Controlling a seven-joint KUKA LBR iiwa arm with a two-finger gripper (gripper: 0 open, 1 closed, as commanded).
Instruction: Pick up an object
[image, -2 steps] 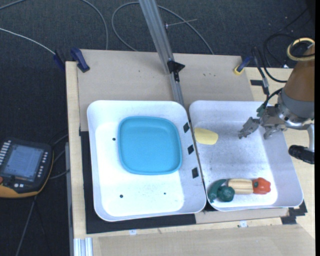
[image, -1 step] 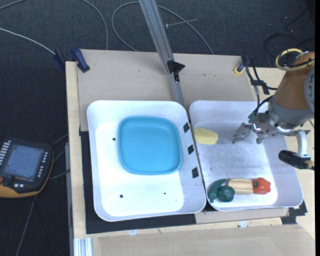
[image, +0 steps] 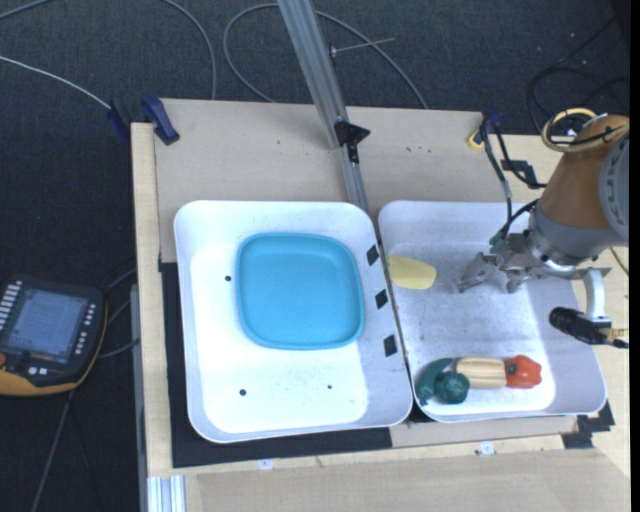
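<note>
In the right bin (image: 440, 225) a pale yellow piece (image: 411, 272) lies near the left wall. Along the front wall sit a dark green round object (image: 442, 386), a tan cylinder (image: 481, 372) and a red piece (image: 523, 371), side by side and touching. My gripper (image: 490, 275) hangs over the upper right part of this bin, its fingers (image: 468, 283) spread open and pointing left with nothing between them. It is right of the yellow piece and well above the front row.
The left bin (image: 200, 300) holds a blue square plate (image: 299, 290). A metal pole (image: 325, 90) slants down from the top to the gap between the bins. Cables trail near the arm at the right. A handheld controller (image: 45, 330) lies off the bench at far left.
</note>
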